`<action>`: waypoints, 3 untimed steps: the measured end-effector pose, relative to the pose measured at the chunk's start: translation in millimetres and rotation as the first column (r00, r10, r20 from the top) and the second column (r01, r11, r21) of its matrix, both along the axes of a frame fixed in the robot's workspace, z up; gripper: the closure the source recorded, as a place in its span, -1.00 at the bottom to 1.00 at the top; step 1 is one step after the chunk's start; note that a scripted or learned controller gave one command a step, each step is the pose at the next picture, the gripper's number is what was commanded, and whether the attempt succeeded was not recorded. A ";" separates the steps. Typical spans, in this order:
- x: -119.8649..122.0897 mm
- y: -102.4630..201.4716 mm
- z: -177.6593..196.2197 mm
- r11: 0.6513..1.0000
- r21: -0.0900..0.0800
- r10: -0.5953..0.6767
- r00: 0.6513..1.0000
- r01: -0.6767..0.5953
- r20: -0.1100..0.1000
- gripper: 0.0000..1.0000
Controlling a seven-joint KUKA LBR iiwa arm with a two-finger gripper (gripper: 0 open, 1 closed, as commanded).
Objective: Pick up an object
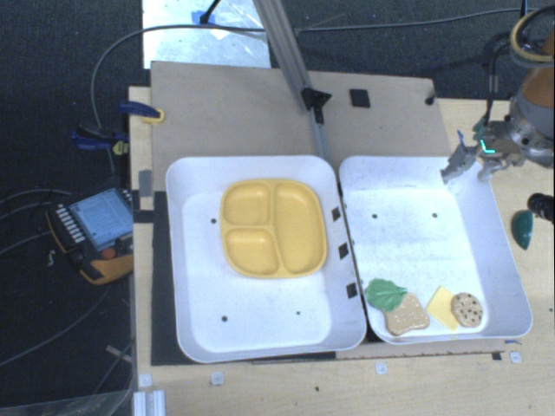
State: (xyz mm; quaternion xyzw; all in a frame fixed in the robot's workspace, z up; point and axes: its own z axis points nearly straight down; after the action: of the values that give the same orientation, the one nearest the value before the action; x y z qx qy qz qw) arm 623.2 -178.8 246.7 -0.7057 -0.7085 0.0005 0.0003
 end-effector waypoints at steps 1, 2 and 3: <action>0.8 0.1 1.5 1.000 -0.001 0.001 1.000 -0.001 0.003 -1.00; 6.3 2.0 -59.2 1.000 0.000 0.001 1.000 -0.001 0.000 -1.00; 7.2 -3.2 -118.3 1.000 0.000 -0.002 1.000 0.002 -0.002 -1.00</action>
State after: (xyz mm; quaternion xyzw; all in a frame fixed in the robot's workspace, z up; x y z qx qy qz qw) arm 630.5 -181.9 128.4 -0.7064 -0.7078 0.0010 0.0009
